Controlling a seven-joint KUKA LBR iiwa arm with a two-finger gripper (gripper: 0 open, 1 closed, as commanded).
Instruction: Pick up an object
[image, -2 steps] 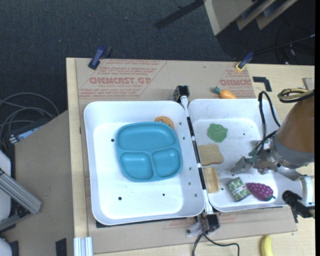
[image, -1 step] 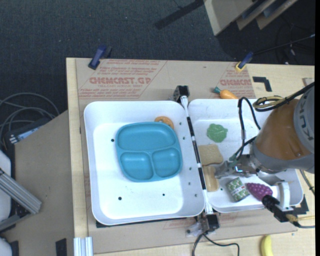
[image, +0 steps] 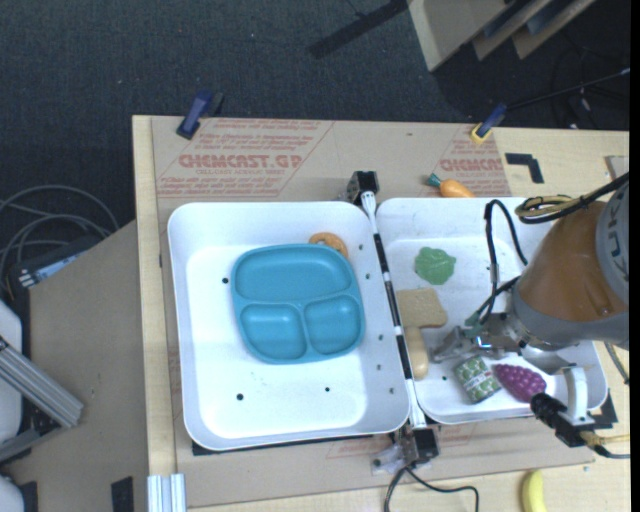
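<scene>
My gripper (image: 450, 345) hangs low in the right bin (image: 450, 211), just below a tan bread slice (image: 421, 305) and up-left of a small green-labelled can (image: 474, 378). Purple grapes (image: 520, 381) lie right beside the can, under the wrist. A green leafy piece (image: 435, 264) sits further back in the same bin. Nothing visibly rests in the gripper. The grey arm with its orange band (image: 565, 275) covers the bin's right side.
The left bin (image: 190, 300) holds a blue divided tray (image: 297, 300) with a small orange ring (image: 328, 241) behind it. An orange carrot-like piece (image: 452, 187) lies on the bench behind the right bin. A yellow piece (image: 533, 492) sits at the front edge.
</scene>
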